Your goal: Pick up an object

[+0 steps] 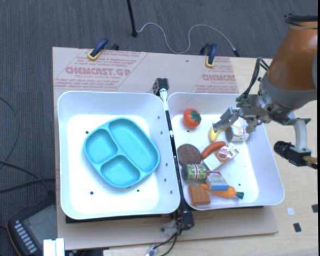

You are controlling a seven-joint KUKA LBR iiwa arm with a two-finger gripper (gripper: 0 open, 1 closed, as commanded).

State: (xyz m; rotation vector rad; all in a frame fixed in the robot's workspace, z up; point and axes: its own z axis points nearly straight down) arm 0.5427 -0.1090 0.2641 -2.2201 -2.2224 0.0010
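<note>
My gripper (238, 125) hangs over the upper right part of the right bin (272, 175), open, fingers spread. Just under and between the fingertips lies a small white and yellow object (239, 134); I see no grip on it. A yellow piece (213, 135) lies just left of the left finger (223, 124). A red tomato (191, 118) sits further left, near the bin's top left corner. Below the gripper lie a red sausage (212, 150) and a small wrapped packet (227, 153).
Lower in the right bin are a brown round patty (188, 153), a green can (195, 172), a small blue box (217, 181), a waffle (200, 196) and a carrot (224, 192). The left bin (74, 196) holds a blue divided plate (121, 151).
</note>
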